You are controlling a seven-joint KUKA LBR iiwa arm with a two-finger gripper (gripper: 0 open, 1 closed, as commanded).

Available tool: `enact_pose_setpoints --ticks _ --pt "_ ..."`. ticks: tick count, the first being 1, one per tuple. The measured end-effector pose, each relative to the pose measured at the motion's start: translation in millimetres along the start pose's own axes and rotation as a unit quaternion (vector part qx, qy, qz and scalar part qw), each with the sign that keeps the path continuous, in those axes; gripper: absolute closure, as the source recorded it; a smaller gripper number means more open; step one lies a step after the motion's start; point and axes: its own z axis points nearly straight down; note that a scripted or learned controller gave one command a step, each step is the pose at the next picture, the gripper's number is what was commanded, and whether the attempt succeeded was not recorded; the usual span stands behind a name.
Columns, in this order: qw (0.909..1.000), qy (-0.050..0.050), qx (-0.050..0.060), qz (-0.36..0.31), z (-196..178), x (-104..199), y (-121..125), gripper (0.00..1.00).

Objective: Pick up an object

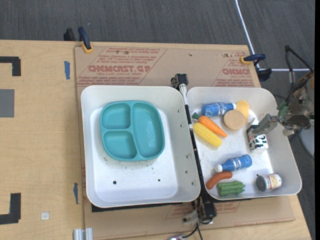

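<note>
The toys sit crowded in the right bin [285, 159], within the arm's reach from that side: a carrot [212, 126], a corn cob [207, 135], two blue bottles [218, 108], a sausage [219, 179], a green pickle [231, 187], a small jar [270, 182] near its lower right corner. The gripper [260, 129] hangs over a black-and-white block [258, 142] by the right edge, probably the intended pick; whether its jaws are wide or closed I cannot tell. The left bin [135, 184] carries a teal divided plate [132, 131]. Both bins rest on cardboard [125, 66] clamped to the wooden tabletop [35, 134], above grey carpet [150, 9].

Arm [300, 109] cut off at right edge; claw [260, 129] fingers indistinct.
</note>
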Motion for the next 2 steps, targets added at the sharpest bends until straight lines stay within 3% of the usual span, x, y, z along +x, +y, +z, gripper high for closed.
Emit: enact_pose_setpoints --ticks 1,2 --pt "0.9968 -0.002 -0.006 0.079 152 -25 42 0.0" --pt "0.9989 0.009 -0.004 0.046 187 -64 66 0.0"
